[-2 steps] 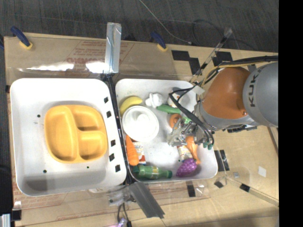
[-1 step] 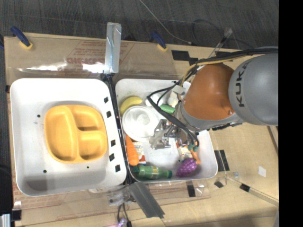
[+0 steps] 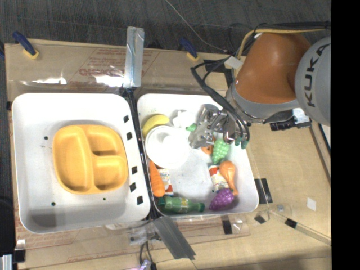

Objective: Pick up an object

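Note:
My gripper [image 3: 209, 129] hangs over the upper right part of the right bin [image 3: 247, 167], its metal fingers pointing down and left. Just below it lie a green corn-like toy [image 3: 220, 149] and a small orange piece [image 3: 207, 148]. A white bowl [image 3: 166, 146] sits to its left with a yellow toy [image 3: 153, 121] behind it. Lower in the bin are an orange drumstick-shaped toy [image 3: 228, 173], purple grapes [image 3: 223, 198], a small red-and-white bottle [image 3: 216, 179], a green bottle [image 3: 181, 205] and an orange carrot [image 3: 156, 180]. I see nothing between the fingers.
The left bin [image 3: 34, 117] holds a yellow divided tray [image 3: 90, 157]. A black taped divider [image 3: 135, 151] separates the two bins. Cables [image 3: 208, 72] trail from the arm's orange wrist band [image 3: 270, 61] over the bench's back right.

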Motion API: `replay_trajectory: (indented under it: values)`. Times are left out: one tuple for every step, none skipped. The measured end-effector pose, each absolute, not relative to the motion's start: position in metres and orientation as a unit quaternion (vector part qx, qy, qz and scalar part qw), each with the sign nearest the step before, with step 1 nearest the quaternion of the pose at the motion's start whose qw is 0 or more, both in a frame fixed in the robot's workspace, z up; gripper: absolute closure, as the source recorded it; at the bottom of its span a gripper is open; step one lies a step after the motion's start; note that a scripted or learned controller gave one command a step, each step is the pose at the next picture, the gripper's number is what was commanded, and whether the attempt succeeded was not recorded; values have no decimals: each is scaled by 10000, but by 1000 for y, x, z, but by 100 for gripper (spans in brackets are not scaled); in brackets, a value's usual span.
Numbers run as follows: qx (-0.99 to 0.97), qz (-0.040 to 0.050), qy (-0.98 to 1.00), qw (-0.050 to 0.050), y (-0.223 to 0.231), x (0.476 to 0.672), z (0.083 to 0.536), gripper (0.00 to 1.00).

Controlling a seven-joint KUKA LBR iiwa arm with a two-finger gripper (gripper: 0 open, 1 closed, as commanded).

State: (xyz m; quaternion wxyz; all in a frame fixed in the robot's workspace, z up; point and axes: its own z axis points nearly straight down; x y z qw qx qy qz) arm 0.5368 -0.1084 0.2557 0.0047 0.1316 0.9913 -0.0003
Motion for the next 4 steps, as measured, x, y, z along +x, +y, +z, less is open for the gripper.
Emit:
replay_trajectory:
  values:
    - [1834,-4,9830,17,-121,613,275,100]
    - [1809,-8,9835,28,-120,614,286,100]
    - [2908,-8,9568,26,-193,620,307,100]
    - [3010,-4,9536,-17,-160,554,248,100]
